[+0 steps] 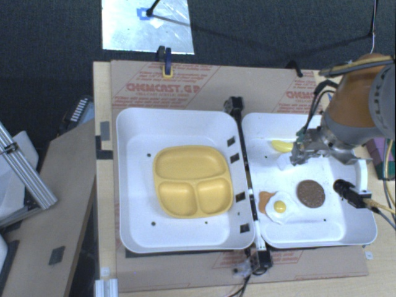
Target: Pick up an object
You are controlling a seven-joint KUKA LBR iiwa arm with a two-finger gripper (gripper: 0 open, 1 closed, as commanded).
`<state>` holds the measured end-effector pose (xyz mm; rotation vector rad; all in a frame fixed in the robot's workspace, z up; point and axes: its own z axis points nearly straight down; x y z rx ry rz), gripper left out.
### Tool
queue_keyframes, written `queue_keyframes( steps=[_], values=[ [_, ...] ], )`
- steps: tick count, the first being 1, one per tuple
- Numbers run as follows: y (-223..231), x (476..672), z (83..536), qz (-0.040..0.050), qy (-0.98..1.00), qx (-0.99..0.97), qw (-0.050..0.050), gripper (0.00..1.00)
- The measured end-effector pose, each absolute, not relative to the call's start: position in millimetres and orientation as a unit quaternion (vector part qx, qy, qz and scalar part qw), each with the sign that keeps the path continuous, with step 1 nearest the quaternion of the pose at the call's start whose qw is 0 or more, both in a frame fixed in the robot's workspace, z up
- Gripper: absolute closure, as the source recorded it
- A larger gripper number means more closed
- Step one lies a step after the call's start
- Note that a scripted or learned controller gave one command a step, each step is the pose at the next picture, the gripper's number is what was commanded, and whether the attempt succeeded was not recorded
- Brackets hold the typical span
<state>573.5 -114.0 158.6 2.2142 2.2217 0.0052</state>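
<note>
Camera view, from above and at a slant. Two shallow white bins sit side by side on the bench. The left bin [133,184] holds a yellow divided tray [189,181] with three compartments, lying flat near the middle. The right bin [356,231] holds the loose pieces: a yellow banana-like piece [281,145] near the far left of the bin, a dark brown round patty [310,193] toward the centre, and a fried-egg piece [279,208], white with a yellow yolk, just beside an orange slice [266,200] at the near left.

My arm enters from the right, and my gripper [299,153] hangs low over the far part of the right bin, just right of the banana-like piece. Whether I am released or clenched, I cannot tell; the angle hides it, and I see nothing between me and the bin floor.

Judgement: the banana-like piece is the nearest candidate. It looks like light, stiff toy plastic, smooth and likely slippery, and not fragile. I would take it across its narrow middle, square to its length, since its curved ends would slide out.
</note>
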Motion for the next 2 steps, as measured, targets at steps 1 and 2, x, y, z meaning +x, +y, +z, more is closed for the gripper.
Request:
queue_keyframes(
  steps=[1,2],
  values=[
    [-123.6,570.1,214.5,0.0016,0.707,0.707,0.003,1.00],
    [-123.7,571.2,231.1,0.0010,0.708,0.706,0.001,1.00]
  ],
)
